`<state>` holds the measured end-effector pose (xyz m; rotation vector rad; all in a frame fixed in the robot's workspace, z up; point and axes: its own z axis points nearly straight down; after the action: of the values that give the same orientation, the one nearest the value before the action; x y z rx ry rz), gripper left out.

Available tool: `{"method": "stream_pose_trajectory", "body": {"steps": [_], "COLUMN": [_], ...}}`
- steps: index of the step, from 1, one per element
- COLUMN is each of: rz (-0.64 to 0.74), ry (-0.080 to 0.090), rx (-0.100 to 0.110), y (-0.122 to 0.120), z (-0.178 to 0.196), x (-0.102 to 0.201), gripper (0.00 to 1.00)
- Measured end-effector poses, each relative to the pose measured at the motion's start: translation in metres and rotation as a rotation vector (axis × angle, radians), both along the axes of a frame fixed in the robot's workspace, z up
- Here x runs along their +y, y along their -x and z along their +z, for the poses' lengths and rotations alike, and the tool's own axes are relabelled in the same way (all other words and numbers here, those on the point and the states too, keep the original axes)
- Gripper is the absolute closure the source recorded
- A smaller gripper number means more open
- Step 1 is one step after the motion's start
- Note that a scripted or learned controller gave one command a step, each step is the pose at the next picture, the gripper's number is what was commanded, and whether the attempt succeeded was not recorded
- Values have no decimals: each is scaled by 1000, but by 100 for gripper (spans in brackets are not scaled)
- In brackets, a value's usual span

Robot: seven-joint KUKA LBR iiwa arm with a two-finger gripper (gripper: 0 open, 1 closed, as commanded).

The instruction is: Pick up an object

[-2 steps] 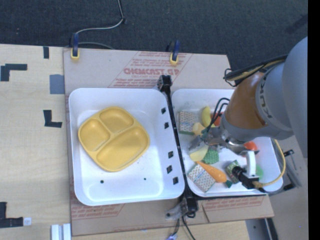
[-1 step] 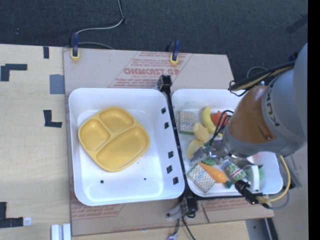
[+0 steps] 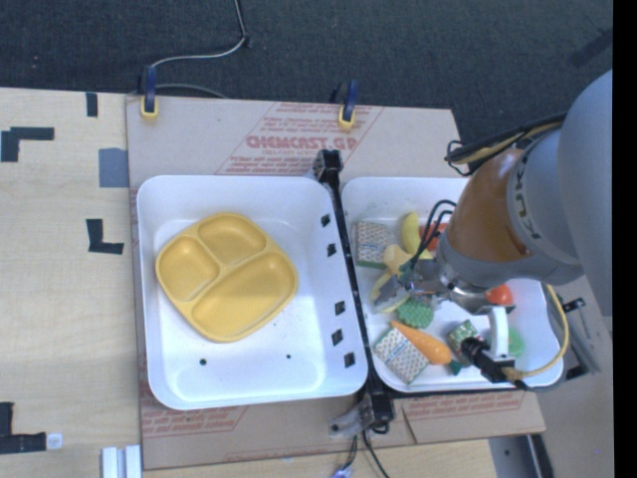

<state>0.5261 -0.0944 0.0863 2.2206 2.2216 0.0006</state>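
Note:
The right bin (image 3: 542, 371) holds a clutter of small toys: a yellow piece (image 3: 410, 230), a patterned square (image 3: 373, 237), a green piece (image 3: 417, 316), an orange carrot (image 3: 428, 344), a second patterned block (image 3: 396, 355) and a green-and-white item (image 3: 498, 331). My gripper (image 3: 410, 289) reaches down from the orange-banded wrist (image 3: 488, 217) into the middle of this bin, right over the yellow and green pieces. The wrist hides much of the bin's centre, and nothing is clearly lifted.
The left bin (image 3: 169, 366) holds a yellow divided plate (image 3: 227, 275) at its left half. A black divider (image 3: 343, 267) runs between the bins. Two clamps (image 3: 346, 118) pin the cardboard at the back edge. A red piece (image 3: 501, 294) peeks out beside the wrist.

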Motion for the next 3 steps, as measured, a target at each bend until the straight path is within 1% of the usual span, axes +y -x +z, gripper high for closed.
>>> {"method": "stream_pose_trajectory", "body": {"steps": [1, 2, 3], "rz": [0, 1, 2], "ry": [2, 2, -2], "rx": [-7, -5, -6], "y": [39, -32, -33], "z": [1, 0, 12], "x": [-9, -12, -11], "gripper": [0, 0, 100]}}
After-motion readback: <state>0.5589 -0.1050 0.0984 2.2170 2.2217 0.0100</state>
